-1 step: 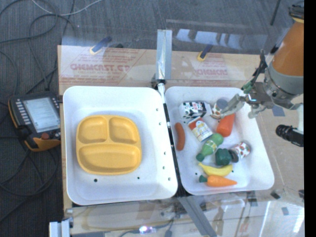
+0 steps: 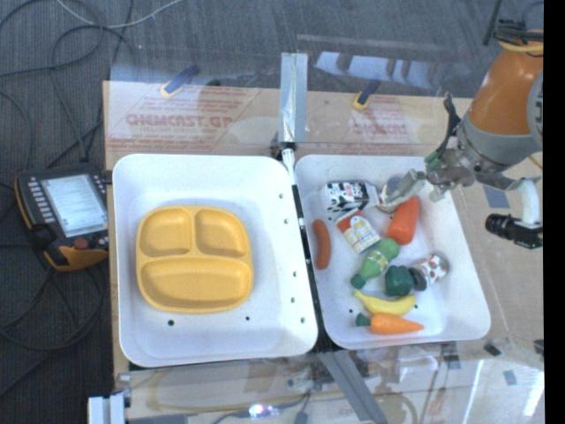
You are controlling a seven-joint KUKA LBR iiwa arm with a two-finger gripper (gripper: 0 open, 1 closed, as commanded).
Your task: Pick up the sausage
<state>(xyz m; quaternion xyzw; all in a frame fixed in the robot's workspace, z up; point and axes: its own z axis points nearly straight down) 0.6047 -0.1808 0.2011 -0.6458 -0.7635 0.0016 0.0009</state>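
Sausage (image 2: pixel 322 243) well left of hand (image 2: pixel 404 184)

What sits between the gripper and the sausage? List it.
In the camera view, the black-and-white carton and the small red-and-white bottle lie between the gripper and the sausage, which rests by the right bin's left wall.

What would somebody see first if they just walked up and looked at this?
Probably the big yellow tray, sitting alone in the left bin. Next, the heap of toy food in the right bin: a banana, carrots, a milk carton, with the reddish sausage lying by itself at the left wall. The gripper on the orange-banded arm hovers at the bin's far side.
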